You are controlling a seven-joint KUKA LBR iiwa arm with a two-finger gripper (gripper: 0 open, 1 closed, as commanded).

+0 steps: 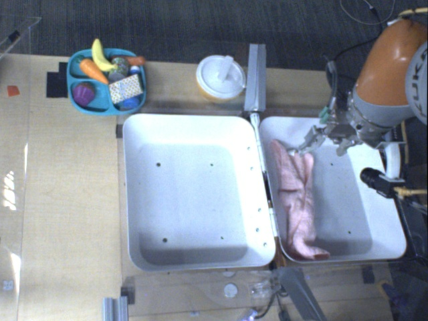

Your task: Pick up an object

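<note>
A pink cloth (299,199) lies crumpled along the left side of the right bin (374,239), stretching from near its back wall to its front edge. My gripper (326,144) hangs over the back of that bin, just right of the cloth's upper end. Its two fingers stand apart, open. The left fingertip (310,141) is close to the cloth's top corner, and I see nothing held between the fingers. The grey arm with the orange band (391,62) reaches in from the right.
The left bin (194,192) sits beside the right one, with a metal bar (254,79) at the back between them. A blue tray of toy food (107,80) and a white lidded tub (221,77) stand on the bench behind the left bin.
</note>
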